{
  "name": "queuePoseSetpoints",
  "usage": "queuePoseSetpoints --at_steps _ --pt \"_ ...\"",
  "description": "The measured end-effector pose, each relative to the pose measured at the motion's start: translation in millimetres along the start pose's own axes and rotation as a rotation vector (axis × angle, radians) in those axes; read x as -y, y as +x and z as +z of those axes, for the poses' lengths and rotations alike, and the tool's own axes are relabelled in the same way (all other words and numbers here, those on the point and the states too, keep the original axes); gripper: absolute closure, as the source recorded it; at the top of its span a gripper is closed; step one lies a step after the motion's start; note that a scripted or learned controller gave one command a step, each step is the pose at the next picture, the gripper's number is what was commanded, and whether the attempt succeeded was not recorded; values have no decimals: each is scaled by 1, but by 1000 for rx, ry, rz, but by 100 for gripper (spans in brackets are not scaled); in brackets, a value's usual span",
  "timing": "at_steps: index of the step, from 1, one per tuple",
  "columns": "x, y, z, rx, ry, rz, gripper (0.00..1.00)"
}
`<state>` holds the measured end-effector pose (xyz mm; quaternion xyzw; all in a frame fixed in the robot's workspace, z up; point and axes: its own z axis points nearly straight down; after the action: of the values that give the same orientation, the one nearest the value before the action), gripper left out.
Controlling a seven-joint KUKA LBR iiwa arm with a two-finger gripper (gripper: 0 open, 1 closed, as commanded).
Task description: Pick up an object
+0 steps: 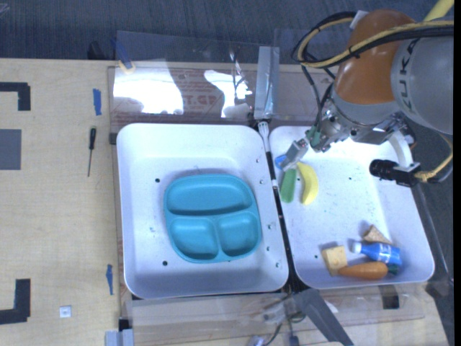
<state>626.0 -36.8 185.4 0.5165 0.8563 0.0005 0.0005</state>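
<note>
A blue divided tray (211,216) is held in the left bin (137,193). In the right bin (403,215), a banana (309,183) lies below the gripper (297,152); jaw state cannot be told.

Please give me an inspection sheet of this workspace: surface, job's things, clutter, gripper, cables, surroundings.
Surface: two white bins, left bin, right bin.
Job's things: banana beside green piece; carrot, blue bottle, tan block clustered at the near edge.
Clutter: blue divided tray in left bin.
Gripper: gripper above green piece, holding nothing visible.
Cables: yellow-black cables over the arm.
Surroundings: wooden bench, screwdriver.
</note>
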Motion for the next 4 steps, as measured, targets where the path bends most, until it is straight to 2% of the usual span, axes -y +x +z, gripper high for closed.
queuePoseSetpoints --at_steps 1,2,3,4 --pt "59 -6 0 1 1 19 0" --pt "56 -11 -89 6 -9 42 0" --pt "47 -3 2 -2 2 -246 0" --pt "53 -41 95 1 -2 15 0"
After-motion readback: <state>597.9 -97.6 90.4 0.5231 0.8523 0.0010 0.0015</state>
